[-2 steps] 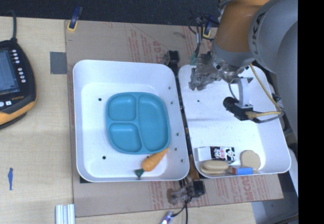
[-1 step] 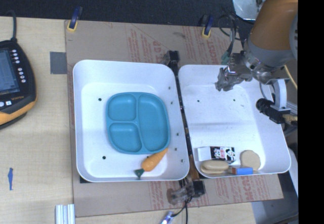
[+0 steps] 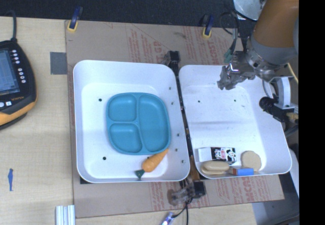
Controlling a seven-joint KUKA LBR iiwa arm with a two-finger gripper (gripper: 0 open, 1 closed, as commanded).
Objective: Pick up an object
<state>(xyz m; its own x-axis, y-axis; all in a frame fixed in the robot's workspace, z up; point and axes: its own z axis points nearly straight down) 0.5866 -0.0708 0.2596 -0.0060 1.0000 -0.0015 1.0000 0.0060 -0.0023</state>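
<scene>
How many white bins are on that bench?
2. The left bin holds a blue divided plate and a toy carrot. The right bin has small items heaped at its near edge, with the pincer over its far end.

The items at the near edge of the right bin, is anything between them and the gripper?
Nothing visible. The gripper hangs over the right bin's far end; bare white floor separates it from the small carton, round biscuit and oval bun.
</scene>
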